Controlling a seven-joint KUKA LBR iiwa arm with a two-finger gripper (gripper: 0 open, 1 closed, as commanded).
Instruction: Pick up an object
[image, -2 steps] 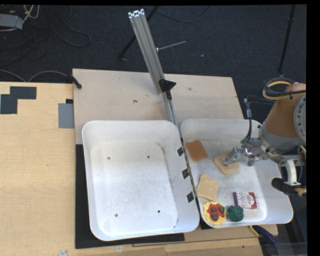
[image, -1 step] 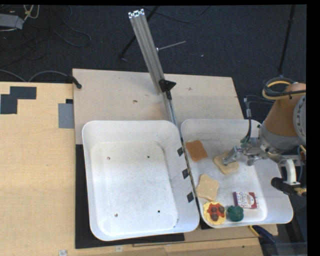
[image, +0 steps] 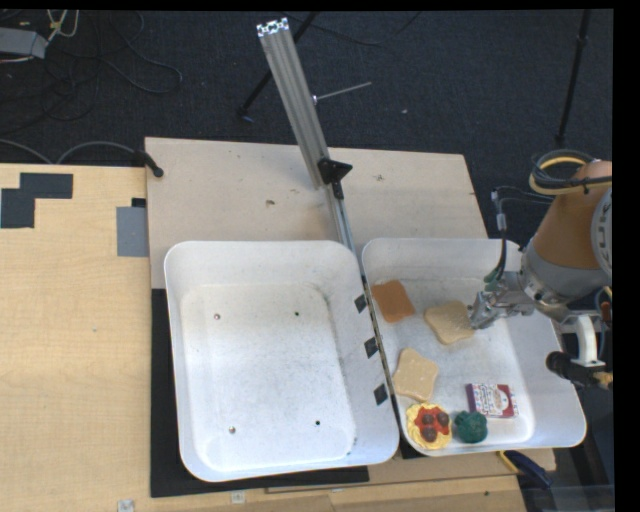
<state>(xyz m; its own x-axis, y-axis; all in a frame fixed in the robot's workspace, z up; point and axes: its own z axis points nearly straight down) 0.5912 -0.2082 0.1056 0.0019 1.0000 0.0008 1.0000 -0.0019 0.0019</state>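
The right bin (image: 440, 255) holds several small items. A brown toast-like slab (image: 392, 300) lies near its left wall. A pale tan slice (image: 447, 324) sits mid-bin, and another pale slice (image: 416, 375) lies lower. At the front are a yellow plate with red pieces (image: 429, 425), a green lump (image: 470, 427) and a small white and maroon packet (image: 491, 400). My gripper (image: 484, 310) is low in the bin, at the right edge of the mid-bin tan slice, touching or nearly touching it. Nothing shows held between its fingers.
The left bin (image: 200, 270) stands beside the right one, with black clips along the shared wall. A slanted aluminium bar (image: 300, 110) rises behind the bins. The arm (image: 570, 240) comes in over the right bin's right rim.
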